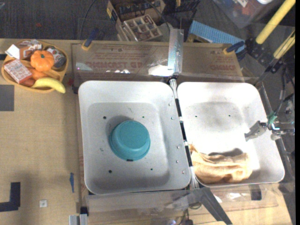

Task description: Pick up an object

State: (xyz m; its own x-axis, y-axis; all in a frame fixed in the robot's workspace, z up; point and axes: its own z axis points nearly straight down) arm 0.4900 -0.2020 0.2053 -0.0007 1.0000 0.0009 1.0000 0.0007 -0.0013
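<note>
Camera view: the bench is seen from above at a slant, with two shallow white bins set side by side.
Left bin (93,102): a round teal plastic bowl (130,140) is placed upside down near its middle, well apart from the walls.
Right bin (220,97): a crumpled tan cloth (220,166) is laid along the near edge, touching the front left corner.
Gripper (255,131): a small grey two-finger tool is seen over the right side of the right bin, above and to the right of the tan cloth, apart from it.
Pincer state: cannot be told, since the tool is too small and blurred.
Bench, far left: a shallow wooden bowl of toy food (33,68) is set, with a yellow banana (49,84) at its near rim.
</note>
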